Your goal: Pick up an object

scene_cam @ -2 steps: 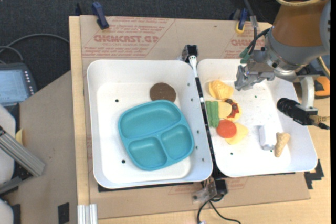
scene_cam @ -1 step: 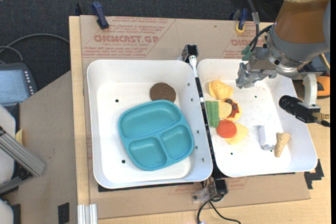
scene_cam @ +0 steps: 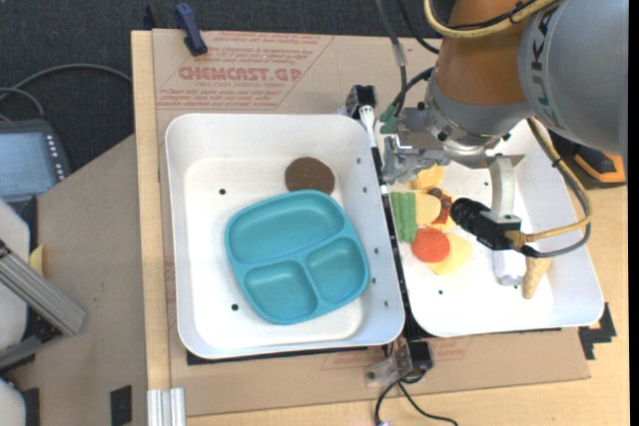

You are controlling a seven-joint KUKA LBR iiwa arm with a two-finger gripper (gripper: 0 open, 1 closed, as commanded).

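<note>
My gripper (scene_cam: 414, 171) hangs low over the left part of the right bin (scene_cam: 559, 314), under the grey and orange wrist. Directly beneath it lies a heap of small items: a green piece (scene_cam: 403, 213), a red round one (scene_cam: 431, 245), a pale yellow one (scene_cam: 454, 260) and a yellow piece (scene_cam: 430, 179) close to the gripper. The wrist hides the gripper's tips, and I see nothing clearly held between them.
The left bin (scene_cam: 190, 214) holds a teal divided plate (scene_cam: 297, 256) and a brown disc (scene_cam: 310, 176) behind it. A tan stick (scene_cam: 532, 279) and a small white item (scene_cam: 507, 266) lie at the right of the right bin. A raised rim separates the bins.
</note>
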